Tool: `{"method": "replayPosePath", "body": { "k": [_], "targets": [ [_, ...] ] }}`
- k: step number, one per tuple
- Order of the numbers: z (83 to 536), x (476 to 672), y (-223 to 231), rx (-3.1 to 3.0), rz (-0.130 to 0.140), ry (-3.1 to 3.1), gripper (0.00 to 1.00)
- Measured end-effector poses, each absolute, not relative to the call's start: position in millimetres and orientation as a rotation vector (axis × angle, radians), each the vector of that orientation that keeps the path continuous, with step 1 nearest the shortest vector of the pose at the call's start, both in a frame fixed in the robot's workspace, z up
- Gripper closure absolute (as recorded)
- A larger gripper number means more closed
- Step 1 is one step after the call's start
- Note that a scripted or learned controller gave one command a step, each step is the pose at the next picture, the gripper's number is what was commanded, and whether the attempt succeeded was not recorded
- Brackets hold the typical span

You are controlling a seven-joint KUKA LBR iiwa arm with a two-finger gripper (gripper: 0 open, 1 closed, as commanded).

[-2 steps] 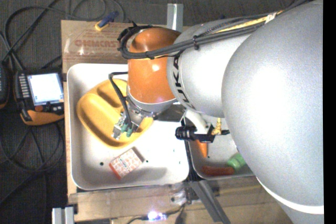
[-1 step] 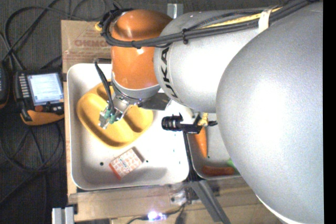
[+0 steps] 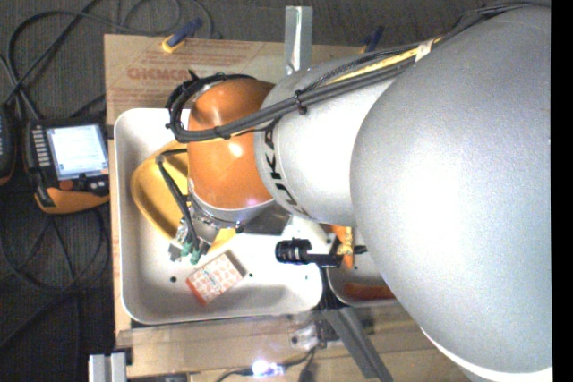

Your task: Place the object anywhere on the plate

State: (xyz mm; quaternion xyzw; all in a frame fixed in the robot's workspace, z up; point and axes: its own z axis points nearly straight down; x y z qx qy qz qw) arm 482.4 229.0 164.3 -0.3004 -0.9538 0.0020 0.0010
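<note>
A yellow plate [image 3: 154, 192] lies in the left white bin [image 3: 134, 282], mostly covered by the arm's orange band [image 3: 228, 148]. A small pink-and-white box [image 3: 215, 275] lies on the bin floor near the front, just below the wrist. The gripper sits under the wrist around [image 3: 185, 248], above and left of the box; only dark and green parts of it peek out past the arm. The box lies apart from the plate.
The grey arm covers the right bin, of which a front strip with something orange [image 3: 363, 289] shows. A black cable [image 3: 175, 183] loops over the plate. A handheld pendant [image 3: 70, 152] lies on the floor to the left.
</note>
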Motion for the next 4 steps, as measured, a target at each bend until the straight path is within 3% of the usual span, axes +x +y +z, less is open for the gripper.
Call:
{"method": "replayPosePath", "body": {
  "k": [1,2,3,4],
  "targets": [
    [186,499.4,232,-0.704,0.005,-3.062,1.0],
    [208,494.7,231,-0.419,0.003,-3.115,1.0],
    [197,485.7,234,-0.532,0.0,-3.095,1.0],
    [368,487.2,233,-0.27,0.001,-3.134,1.0]
  ]
}}
